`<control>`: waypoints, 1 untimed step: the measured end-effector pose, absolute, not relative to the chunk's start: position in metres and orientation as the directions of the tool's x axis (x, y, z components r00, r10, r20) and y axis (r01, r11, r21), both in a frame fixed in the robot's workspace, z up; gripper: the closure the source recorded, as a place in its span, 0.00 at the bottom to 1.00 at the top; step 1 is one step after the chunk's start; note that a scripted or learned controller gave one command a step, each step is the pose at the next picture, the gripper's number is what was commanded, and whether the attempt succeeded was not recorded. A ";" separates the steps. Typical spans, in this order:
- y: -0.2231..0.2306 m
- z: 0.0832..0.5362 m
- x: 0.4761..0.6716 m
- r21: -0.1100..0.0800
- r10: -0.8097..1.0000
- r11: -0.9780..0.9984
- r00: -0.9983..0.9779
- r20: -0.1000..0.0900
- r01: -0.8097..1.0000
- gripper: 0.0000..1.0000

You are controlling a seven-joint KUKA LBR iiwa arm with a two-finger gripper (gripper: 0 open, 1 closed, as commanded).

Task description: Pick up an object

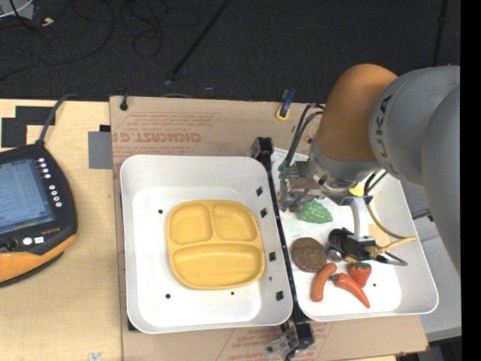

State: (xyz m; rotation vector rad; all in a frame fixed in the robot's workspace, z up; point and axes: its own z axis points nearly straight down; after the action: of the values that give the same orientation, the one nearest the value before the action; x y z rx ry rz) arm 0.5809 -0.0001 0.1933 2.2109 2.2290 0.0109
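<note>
Gripper (301, 195) hangs low at the right bin's (421, 295) back-left corner, finger state hidden so I cannot tell, with the green leafy toy (316, 213) just beside it, toward the bin's front-right.

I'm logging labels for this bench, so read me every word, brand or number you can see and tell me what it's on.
"KUKA", partly visible, runs sideways on the grey arm.
Red printing on the cardboard sheet is upside down and too blurred to read.
The text on the pendant screen is too small to read.
</note>
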 end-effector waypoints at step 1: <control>-0.039 0.347 0.510 0.013 1.000 -0.004 0.004 0.000 1.000 1.00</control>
State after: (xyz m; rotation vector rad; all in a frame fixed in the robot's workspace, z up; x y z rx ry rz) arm 0.5105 -0.0391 0.3471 2.2198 2.2106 0.0142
